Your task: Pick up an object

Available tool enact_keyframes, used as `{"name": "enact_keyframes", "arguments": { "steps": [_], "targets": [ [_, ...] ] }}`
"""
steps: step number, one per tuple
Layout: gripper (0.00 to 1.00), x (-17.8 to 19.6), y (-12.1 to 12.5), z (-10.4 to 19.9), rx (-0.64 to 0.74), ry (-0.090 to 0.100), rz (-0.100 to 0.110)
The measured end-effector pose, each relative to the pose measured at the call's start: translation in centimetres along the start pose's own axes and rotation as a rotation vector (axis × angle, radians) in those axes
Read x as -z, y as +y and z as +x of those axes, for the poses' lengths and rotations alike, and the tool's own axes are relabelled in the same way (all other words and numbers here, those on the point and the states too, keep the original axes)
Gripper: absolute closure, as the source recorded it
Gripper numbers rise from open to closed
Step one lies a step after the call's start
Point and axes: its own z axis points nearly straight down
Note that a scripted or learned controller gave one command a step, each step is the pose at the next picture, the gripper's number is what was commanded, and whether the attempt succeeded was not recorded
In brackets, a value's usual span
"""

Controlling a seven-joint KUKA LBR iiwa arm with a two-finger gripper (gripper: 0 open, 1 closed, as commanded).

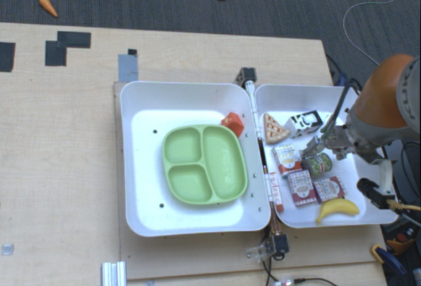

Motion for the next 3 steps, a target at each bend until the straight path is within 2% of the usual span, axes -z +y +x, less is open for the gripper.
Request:
{"name": "enact_keyframes", "arguments": {
  "steps": [1, 2, 3],
  "targets": [
    [0.00, -1.1, -5.4, 1.3, -0.002, -0.001, 0.002],
    [1.00, 0.1, -5.1, 1.3, -0.001, -0.003, -0.006],
    [1.00, 8.8, -6.3, 9.2, 0.002, 0.003, 0.009]
  ]
}}
